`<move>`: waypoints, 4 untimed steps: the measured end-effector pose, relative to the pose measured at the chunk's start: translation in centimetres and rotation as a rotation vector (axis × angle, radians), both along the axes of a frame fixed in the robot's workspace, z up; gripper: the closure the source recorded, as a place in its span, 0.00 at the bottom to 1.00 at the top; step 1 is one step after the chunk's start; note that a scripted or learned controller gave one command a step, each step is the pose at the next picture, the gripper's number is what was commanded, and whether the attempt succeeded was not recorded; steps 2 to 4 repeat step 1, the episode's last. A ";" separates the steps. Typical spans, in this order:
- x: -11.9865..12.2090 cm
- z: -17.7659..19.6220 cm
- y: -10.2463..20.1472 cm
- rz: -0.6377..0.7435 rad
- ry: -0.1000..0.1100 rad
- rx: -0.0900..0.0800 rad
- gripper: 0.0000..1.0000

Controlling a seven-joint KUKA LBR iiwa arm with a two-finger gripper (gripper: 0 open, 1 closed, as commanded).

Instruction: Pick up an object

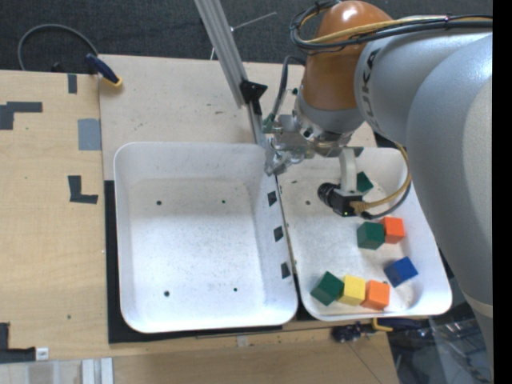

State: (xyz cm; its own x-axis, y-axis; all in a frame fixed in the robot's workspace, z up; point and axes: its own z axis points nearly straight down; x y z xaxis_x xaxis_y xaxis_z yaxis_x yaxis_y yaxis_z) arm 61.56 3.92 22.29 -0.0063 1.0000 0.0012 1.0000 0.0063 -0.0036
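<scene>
Pale wood covers the bench (48, 238) across the left and upper middle of my view, with grey tape patches (90, 133) stuck on it at the left and a dark floor along the top edge. A black cable with a blue and yellow end (104, 70) loops at the upper left. Two shallow white bins sit side by side at the centre and lower right. The left bin (192, 238) shows a speckled floor with a few small dark dots. The right bin (320, 238) holds the blocks.

I see the arm (432, 102) coming in from the right, large and grey, its orange band (340, 54) at the upper middle. The gripper (280, 158) hangs over the shared wall between the bins, near their far end. From this angle I cannot tell its state or whether it has hold of anything. A silver bar (224, 46) slants down from the top of the frame toward it.

In the right bin, a green block (370, 236) touches an orange block (394, 229) at mid-right. A blue block (400, 271) lies just below them. Along the near wall, a green block (327, 287), a yellow block (354, 289) and an orange block (377, 294) sit in a touching row. Another dark green block (364, 182) peeks out behind a white post and black fitting (336, 197) on the arm.
</scene>
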 end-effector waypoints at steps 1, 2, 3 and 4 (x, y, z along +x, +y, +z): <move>0.9 -0.5 5.8 0.001 -0.002 0.000 1.00; 0.9 -0.5 5.8 0.001 -0.002 0.000 1.00; 0.9 -0.5 5.8 0.001 -0.002 0.000 1.00; 0.9 -0.5 5.8 0.001 -0.002 0.000 1.00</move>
